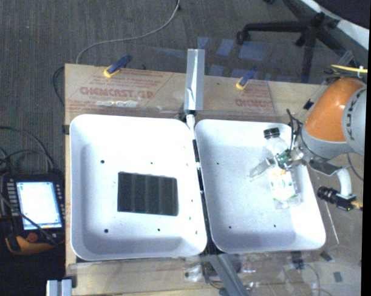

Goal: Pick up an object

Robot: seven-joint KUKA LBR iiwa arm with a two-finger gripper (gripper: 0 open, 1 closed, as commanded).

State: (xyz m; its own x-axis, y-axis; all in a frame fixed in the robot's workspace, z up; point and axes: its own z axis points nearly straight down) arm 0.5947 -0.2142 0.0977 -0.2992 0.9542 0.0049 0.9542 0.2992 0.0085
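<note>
Reaching in from the right of the camera view, the grey arm [356, 123] with its orange band [334, 110] is seen over the far right corner of the right bin [232, 206], and the claw [281, 161] is placed low over that bin's floor. A clear plastic bottle [282, 185] is seen directly below the claw, on its near side, lying on the bin floor; a second clear bottle with a dark cap [272, 135] is seen just beyond the claw, toward the bin's far wall. Whether either bottle is touched by the claw cannot be told (the clear plastic blends with the white floor and with the claw's own parts), and whether the claw is spread or closed cannot be told either; nothing is plainly seen between its tips. Well to the left of the claw, the left bin [87, 171] is set edge to edge with the right one, and a dark rectangular ribbed object [147, 193] is laid flat in its middle. Both bins are carried by the desk [145, 91], whose far edge is held by two clamps with yellow and blue grips [117, 65]. Farthest left of the claw, off the desk, a handheld pendant with a lit screen [33, 206] is seen on the floor.
</note>
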